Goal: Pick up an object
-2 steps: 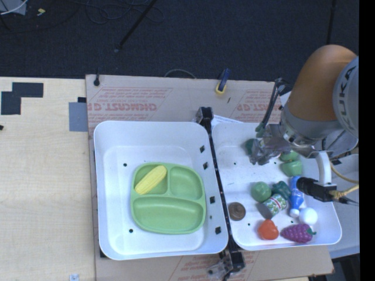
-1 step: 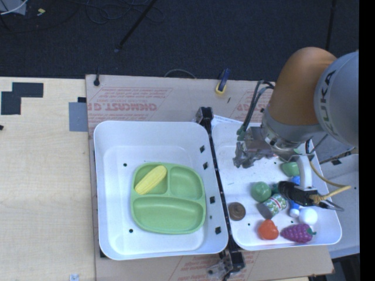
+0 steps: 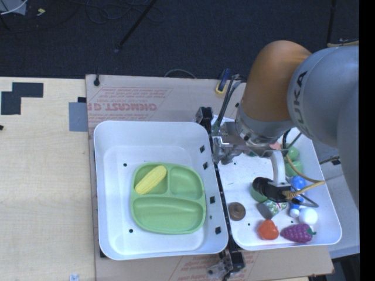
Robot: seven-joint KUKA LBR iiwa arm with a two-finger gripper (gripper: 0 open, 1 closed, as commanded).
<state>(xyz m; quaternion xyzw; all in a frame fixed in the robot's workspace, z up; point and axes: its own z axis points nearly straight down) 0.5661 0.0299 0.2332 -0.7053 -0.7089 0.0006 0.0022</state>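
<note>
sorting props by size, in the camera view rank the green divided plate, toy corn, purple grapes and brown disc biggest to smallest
1. green divided plate
2. toy corn
3. purple grapes
4. brown disc

Grapes and disc look close in size, so that order is unsure.

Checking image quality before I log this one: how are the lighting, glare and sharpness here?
Camera view: even, soft light, with faint shadows inside the left bin; the green plate and corn are fairly crisp; the floor beyond the bench is very dark; the arm looms large and slightly soft near the lens, hiding part of the right bin; no strong glare.
</note>
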